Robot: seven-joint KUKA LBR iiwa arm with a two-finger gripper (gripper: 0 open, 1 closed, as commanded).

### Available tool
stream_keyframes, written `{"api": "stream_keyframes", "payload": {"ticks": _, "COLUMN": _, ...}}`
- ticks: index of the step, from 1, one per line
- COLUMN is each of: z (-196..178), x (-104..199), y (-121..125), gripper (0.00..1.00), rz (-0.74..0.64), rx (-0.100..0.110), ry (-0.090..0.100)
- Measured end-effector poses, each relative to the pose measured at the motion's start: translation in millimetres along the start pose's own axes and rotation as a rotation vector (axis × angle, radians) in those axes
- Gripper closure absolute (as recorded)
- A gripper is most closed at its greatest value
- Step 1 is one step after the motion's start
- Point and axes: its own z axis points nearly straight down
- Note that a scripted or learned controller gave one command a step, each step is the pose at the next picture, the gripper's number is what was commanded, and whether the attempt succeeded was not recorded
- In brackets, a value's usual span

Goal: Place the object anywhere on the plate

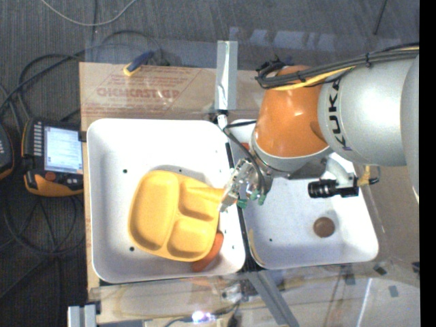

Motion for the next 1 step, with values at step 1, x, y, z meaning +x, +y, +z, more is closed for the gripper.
{"api": "stream_keyframes", "payload": {"ticks": 1, "z": -0.1, "x": -0.2, "y": -0.2, "gripper": 0.0, "rz": 0.001, "rx": 0.0, "ry": 0.0}}
